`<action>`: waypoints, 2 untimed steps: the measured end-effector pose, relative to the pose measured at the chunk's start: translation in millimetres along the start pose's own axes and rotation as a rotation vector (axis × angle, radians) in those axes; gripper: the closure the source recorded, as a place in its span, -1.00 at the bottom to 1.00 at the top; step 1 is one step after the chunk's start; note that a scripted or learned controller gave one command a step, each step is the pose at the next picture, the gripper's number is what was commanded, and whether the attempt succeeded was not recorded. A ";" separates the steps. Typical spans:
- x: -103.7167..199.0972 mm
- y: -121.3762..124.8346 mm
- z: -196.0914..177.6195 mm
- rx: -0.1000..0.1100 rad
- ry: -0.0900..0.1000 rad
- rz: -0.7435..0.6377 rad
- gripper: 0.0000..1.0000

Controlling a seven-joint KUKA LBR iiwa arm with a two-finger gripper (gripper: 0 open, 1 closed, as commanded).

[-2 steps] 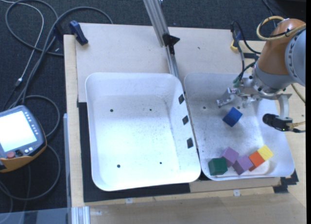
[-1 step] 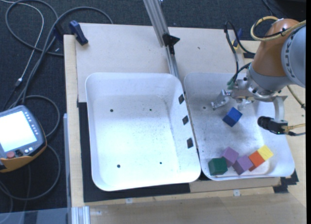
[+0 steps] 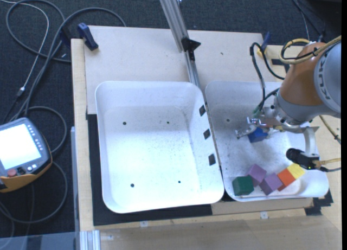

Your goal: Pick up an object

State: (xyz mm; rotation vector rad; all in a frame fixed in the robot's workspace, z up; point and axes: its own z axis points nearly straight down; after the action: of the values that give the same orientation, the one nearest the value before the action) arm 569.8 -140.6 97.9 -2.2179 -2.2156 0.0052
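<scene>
My gripper [image 3: 250, 128] hangs over the middle of the right bin [image 3: 227, 102], at the end of the grey and orange arm reaching in from the right. A small blue block [image 3: 258, 135] sits right at the gripper, partly covered by its metal parts. I cannot tell whether the block is held or lying on the bin floor under it. Several other blocks lie along the bin's front edge: a green one [image 3: 243, 185], two purple ones [image 3: 257, 173] [image 3: 267, 185], an orange one [image 3: 286, 179] and a yellow one [image 3: 296, 171].
The left bin [image 3: 108, 108] stands beside the right one. An aluminium strut [image 3: 172, 13] slants down between the bins from the back. Cables trail off the wrist at the right. A blue clamp [image 3: 87, 36] sits on the bench's back left corner.
</scene>
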 end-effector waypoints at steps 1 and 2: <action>0.3 2.1 -1.7 -0.006 -0.001 -0.001 -1.00; 0.6 2.6 -12.4 -0.008 -0.001 -0.002 1.00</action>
State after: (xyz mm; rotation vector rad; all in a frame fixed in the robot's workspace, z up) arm 572.5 -140.1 110.2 -2.2203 -2.2218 -0.0025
